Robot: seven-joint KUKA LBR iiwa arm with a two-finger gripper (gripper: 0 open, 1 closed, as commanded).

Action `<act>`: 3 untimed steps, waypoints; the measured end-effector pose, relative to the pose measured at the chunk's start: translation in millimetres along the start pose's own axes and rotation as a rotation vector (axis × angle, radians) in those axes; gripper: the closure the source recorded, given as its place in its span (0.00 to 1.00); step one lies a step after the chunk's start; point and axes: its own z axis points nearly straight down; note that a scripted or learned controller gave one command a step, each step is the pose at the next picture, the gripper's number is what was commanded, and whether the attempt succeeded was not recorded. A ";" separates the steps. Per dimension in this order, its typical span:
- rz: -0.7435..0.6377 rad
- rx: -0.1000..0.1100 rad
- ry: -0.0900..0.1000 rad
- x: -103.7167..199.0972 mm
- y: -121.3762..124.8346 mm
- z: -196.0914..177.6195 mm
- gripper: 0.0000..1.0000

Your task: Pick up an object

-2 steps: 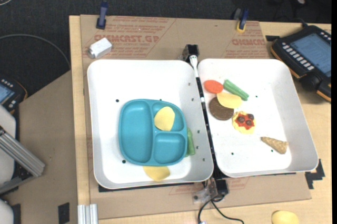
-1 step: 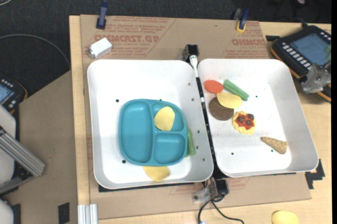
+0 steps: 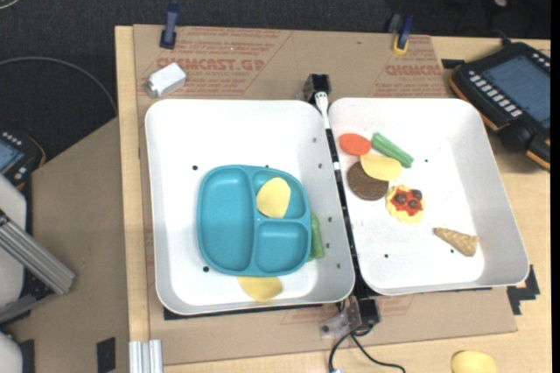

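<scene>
Picking has not begun; I cannot tell the gripper's state. Toy foods cluster centre-right in the right bin (image 3: 472, 139); the cone-shaped piece (image 3: 457, 241), lying apart, looks the easiest grasp.

A cluster of toy foods is seen in the right bin (image 3: 490, 152): an orange piece (image 3: 354, 144), a green pod (image 3: 391, 149) laid at a slant, a yellow slice (image 3: 381, 166) touching a brown disc (image 3: 367, 183), a small pizza (image 3: 405, 202), and a tan wedge (image 3: 457, 241) set apart. In the left bin (image 3: 175, 144), a yellow piece (image 3: 273, 198) is held by a teal divided tray (image 3: 234, 222); another yellow piece (image 3: 260, 286) is lying just below the tray.
</scene>
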 end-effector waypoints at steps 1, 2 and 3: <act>0.003 0.030 0.008 -9.4 -3.7 138.6 1.00; -0.003 0.000 0.001 8.6 0.1 6.9 1.00; 0.003 0.031 0.008 -7.8 -4.0 145.3 1.00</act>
